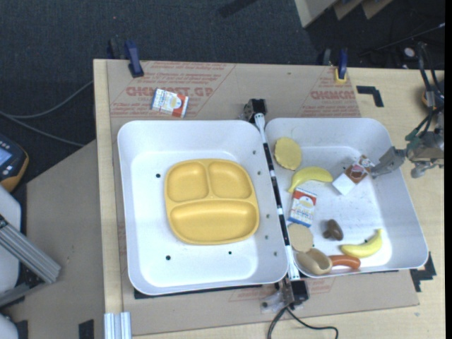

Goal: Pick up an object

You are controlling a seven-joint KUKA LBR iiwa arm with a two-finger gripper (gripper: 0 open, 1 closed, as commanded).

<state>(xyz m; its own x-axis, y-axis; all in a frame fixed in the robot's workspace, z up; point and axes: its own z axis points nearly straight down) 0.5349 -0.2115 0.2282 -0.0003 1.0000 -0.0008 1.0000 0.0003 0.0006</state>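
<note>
several small things crowd the right bin (395, 189); the gripper (387, 162) hovers near the small white block (344, 183), jaw state unclear; descend squarely, avoiding its neighbours.

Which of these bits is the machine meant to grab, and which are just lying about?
Job:
claw
right bin: two bananas, small carton, brown lump, white block

Lying about:
yellow divided plate
little box on the bench
blue clamps
</note>
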